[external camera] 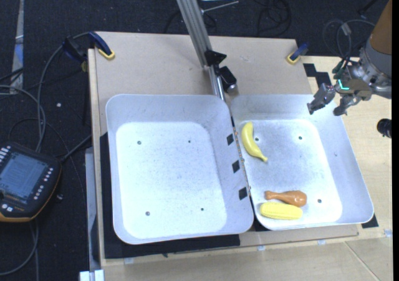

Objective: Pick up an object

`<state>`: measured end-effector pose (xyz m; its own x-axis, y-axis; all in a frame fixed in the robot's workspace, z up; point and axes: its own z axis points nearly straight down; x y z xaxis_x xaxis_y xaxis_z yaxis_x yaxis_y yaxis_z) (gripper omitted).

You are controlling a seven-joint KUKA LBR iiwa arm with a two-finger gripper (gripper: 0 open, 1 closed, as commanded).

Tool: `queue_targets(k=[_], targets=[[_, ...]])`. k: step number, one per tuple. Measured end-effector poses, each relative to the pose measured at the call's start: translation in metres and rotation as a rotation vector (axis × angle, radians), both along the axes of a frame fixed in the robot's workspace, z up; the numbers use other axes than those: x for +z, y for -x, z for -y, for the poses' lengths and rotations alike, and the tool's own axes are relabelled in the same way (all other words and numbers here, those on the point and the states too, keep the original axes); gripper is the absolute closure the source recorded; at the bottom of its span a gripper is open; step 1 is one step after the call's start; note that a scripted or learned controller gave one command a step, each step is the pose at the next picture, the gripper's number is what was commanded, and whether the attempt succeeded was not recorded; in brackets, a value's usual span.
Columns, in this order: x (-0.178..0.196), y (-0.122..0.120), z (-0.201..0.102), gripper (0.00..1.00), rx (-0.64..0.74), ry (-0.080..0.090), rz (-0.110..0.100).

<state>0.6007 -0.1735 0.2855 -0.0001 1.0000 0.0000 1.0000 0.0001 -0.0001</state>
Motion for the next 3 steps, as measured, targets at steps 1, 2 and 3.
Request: queue_targets(k=[1,2,3], targets=[[0.0,0.0,0.0,0.0,0.0,0.0,0.0],[-0.053,0.004,0.01,0.0,-0.001,-0.001,-0.004],[-0.099,0.011,0.005,0.0,0.0,-0.001,-0.004]])
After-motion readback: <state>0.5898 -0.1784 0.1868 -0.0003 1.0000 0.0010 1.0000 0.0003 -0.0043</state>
